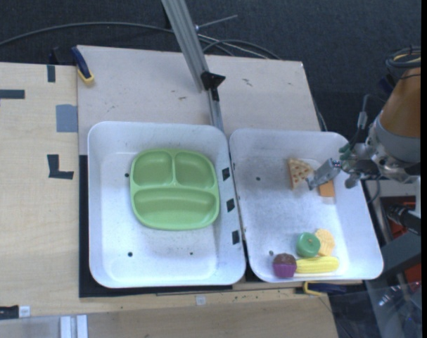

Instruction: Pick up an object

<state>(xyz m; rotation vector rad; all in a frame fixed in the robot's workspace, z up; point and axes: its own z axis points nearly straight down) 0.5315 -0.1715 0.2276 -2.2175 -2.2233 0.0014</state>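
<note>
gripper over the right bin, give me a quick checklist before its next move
1. Gripper is over the right bin: ok.
2. Something is close to grab: ok, the cracker and orange block lie beside it.
3. Fingers open or shut: cannot tell, too blurred.
4. Nothing held yet: cannot tell.
5. Other targets in place: ok, the green ring, corn and purple ball are clustered at the near edge.
6. Green tray out of the way: ok, it lies in the left bin.
</note>
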